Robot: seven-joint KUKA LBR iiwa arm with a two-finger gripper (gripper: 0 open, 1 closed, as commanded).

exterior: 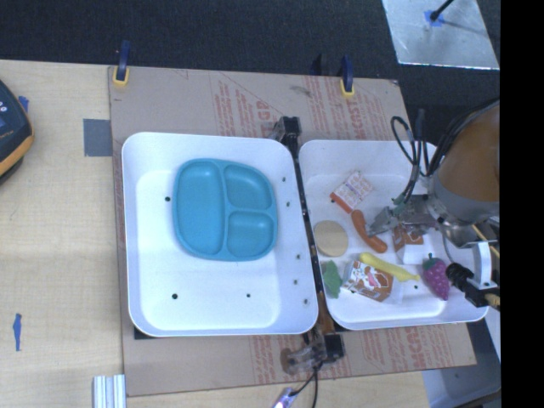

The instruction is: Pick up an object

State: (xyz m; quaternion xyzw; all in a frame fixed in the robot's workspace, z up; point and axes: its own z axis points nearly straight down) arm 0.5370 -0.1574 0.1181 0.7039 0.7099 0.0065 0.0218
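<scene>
You've lifted nothing yet: the gripper (399, 219) hangs low over the right bin (374, 320), grip state unclear, with the sausage (369, 231) lying just beside it.

My arm (472, 164) is cut off by the right side of the picture. My wrist covers my pincer (406, 217), so how its tips stand I cannot tell. A small white box (411, 251) sits partly under it. The yellow device (12, 134) is cut off at left.
</scene>
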